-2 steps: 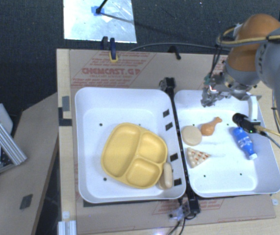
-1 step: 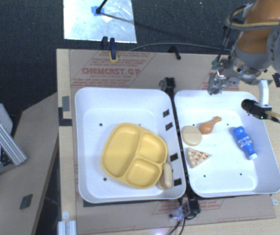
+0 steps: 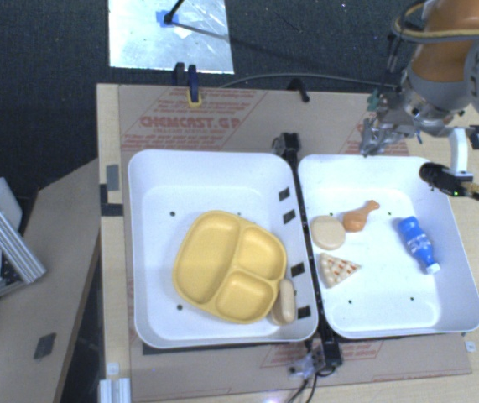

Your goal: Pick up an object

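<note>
1. Nearest me, in the right bin (image 3: 465, 309), lie a pizza slice (image 3: 338, 269) and a round biscuit (image 3: 329, 232); beyond them a drumstick (image 3: 361, 215), long axis slanting toward the far right.
2. Farther back, the claw (image 3: 379, 138) hovers above the bin's far rim, the drumstick nearer than it and slightly left; whether it's clenched or released, I cannot tell.

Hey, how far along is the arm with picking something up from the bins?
Nothing looks picked yet. The gripper is above the far rim of the right bin. The blue bottle, drumstick, round cookie and pizza slice all lie on the bin floor. Reaching down, grasping and lifting remain.
</note>
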Controlling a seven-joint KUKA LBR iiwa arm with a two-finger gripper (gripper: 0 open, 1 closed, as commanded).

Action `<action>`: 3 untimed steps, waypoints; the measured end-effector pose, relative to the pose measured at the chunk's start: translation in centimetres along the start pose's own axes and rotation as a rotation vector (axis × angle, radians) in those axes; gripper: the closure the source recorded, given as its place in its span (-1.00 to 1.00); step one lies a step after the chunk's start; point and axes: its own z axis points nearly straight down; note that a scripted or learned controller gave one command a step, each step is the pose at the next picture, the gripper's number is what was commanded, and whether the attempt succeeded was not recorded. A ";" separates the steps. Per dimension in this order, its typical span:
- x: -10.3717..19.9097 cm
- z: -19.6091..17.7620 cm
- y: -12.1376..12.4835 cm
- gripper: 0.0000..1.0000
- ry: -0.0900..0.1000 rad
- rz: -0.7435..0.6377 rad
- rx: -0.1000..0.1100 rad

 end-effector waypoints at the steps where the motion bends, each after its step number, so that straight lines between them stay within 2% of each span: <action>1: 5.4 -0.7 -0.4 1.00 0.002 -0.005 0.001; 3: 16.2 -1.0 -1.8 1.00 0.002 -0.005 0.003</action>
